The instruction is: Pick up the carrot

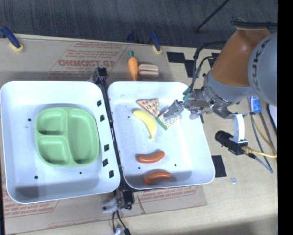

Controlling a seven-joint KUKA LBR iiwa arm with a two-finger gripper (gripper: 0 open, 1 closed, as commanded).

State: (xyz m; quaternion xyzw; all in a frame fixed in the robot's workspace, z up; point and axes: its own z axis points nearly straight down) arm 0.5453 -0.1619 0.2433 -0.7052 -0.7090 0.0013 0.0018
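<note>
Cardboard sheeting point(82, 58) is covering the bench, and I am looking down on two white bins sitting side by side on it, with blue clamps point(11, 39) pinning the far edge. From my seat I am seeing the left bin point(19, 106) holding a green divided plate point(67, 136), lying flat near its middle. I am seeing the right bin point(195, 151) holding a waffle slice point(148, 105) near its far side, a banana point(146, 122) just in front of it, and two sausages point(150, 156) lying near the front wall, one behind the other.

I am finding the carrot point(132, 66) outside both bins, lying on the cardboard just beyond the far rim of the right bin, its green top pointing away from me. A small hot dog bun point(148, 70) is resting just beside it on the right.

I am watching the arm point(239, 58) reaching in from the right, with the gripper point(170, 115) hanging over the right bin close to the waffle slice and well apart from the carrot. I cannot tell how the gripper is set; nothing is visibly caught in it.
</note>
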